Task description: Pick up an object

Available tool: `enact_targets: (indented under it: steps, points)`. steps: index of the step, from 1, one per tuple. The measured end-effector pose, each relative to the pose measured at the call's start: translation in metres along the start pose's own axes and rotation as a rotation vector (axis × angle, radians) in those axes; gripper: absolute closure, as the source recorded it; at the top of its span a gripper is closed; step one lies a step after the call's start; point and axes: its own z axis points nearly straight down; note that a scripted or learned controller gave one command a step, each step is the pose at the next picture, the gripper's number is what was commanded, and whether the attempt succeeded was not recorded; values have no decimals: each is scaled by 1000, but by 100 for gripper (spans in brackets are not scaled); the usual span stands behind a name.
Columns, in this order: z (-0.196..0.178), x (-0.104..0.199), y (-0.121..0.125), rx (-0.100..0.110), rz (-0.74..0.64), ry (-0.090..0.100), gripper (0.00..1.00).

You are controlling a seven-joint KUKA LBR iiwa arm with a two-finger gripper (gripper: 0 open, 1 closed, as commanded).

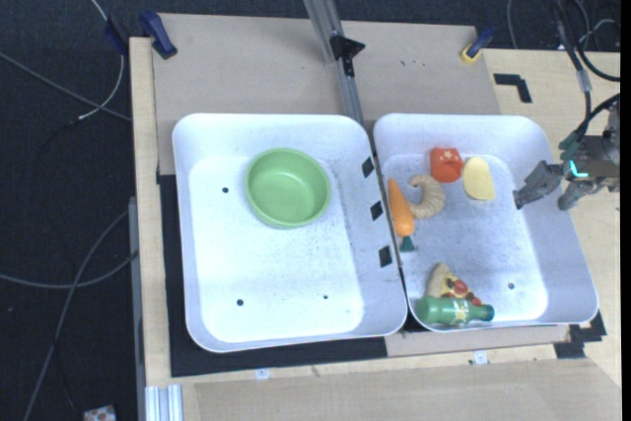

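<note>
Gripper (554, 188) hung over right bin's (552, 296) right rim w/ fingers spread wide, holding nothing. Carrot (399, 207) lay at bin's left wall, long axis near-far, green end nearer.

smooth plastic bowl (287, 186); speckled matt white bins (296, 311).

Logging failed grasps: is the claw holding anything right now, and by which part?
Nothing is held. The claw is open over the right bin's right rim, apart from the yellow object nearest it.
</note>
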Motion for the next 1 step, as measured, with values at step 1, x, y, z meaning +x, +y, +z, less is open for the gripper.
enact_targets:
  steps: [1]
  points:
    - [-3,0,1,-5,0,-1,0]
